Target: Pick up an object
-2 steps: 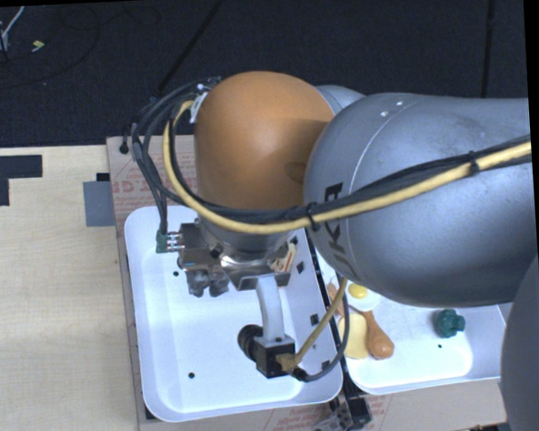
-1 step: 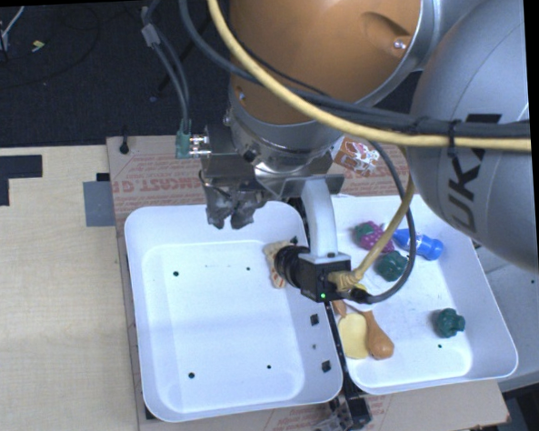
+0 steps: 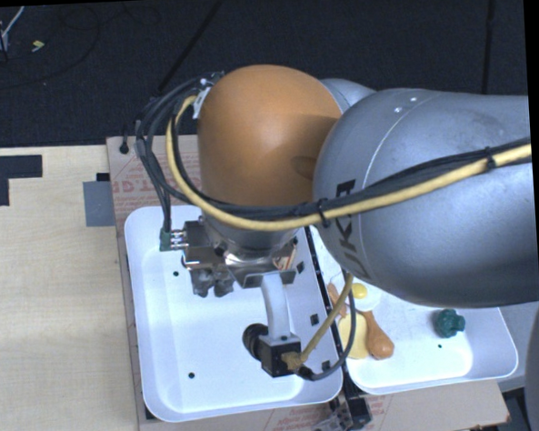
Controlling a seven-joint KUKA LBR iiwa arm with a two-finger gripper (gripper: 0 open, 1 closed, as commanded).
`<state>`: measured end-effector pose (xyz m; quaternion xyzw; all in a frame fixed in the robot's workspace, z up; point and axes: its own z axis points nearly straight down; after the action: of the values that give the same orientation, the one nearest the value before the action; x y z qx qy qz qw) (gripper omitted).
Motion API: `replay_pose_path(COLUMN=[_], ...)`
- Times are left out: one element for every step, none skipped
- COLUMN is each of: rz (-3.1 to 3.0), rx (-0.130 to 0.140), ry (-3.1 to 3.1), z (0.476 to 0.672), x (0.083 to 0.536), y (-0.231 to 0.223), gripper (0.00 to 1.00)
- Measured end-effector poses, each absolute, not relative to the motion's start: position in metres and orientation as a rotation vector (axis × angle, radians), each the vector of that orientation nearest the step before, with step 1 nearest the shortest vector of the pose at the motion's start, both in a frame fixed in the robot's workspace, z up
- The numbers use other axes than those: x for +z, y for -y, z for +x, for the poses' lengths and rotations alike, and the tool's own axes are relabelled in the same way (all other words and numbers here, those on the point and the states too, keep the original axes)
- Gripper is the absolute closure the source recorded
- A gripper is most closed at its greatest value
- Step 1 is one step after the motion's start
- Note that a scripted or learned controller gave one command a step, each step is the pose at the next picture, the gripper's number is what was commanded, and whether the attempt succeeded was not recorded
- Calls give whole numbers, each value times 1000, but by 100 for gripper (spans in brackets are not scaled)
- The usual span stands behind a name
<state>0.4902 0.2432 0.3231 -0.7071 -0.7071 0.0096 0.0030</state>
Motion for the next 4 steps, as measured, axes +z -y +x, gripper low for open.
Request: replay_pose_path(rz=[-2221, -2224, -2213, -2221], rx=[18, -23, 23, -21], ry=[2218, 2228, 2221, 2230], z=[533, 552, 499, 531], x=[258, 436, 342, 547], y=[-243, -243, -243, -231], gripper=[100, 100, 100, 100])
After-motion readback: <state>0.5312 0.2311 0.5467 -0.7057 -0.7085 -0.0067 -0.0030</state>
